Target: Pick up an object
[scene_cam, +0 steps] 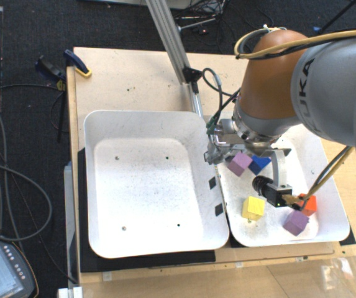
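A purple block (239, 163) lies in the right bin (327, 228), just under the claw (246, 157), which hangs low there presumably to grasp it; whether it is apart or together I cannot tell. A blue block (261, 164) touches it.

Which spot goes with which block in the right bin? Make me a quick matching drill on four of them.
Things:
1. yellow block
2. blue block
3. orange block
4. lower purple block

Places:
A. by the bin's right rim
B. nearest the bin's front edge
C. partly hidden under the arm, beside another purple block
D. left of the lower purple block, near the bin's middle

Pairs: 1-D, 2-C, 3-A, 4-B
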Robot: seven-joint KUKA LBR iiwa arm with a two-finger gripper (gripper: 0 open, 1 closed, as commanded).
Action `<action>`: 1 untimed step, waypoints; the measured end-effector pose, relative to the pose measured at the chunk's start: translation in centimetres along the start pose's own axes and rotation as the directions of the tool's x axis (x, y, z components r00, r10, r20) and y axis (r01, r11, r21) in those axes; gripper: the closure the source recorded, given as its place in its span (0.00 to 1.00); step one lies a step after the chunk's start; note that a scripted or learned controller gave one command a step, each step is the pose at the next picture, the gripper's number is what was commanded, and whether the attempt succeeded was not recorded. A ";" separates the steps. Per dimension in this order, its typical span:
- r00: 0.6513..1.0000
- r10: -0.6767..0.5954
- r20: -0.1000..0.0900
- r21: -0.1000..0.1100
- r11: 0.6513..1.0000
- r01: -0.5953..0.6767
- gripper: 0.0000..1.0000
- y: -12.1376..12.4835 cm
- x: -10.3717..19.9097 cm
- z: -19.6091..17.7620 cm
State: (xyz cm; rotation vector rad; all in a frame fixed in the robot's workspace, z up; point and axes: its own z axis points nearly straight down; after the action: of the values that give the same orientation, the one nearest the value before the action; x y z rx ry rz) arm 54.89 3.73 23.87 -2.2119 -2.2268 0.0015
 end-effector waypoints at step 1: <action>1.000 -0.001 0.000 0.000 1.000 0.001 1.00 -2.1 4.8 1.3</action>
State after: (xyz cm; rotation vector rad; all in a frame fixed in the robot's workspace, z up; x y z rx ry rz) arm 52.73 8.47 22.62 -2.2108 -2.2271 0.0014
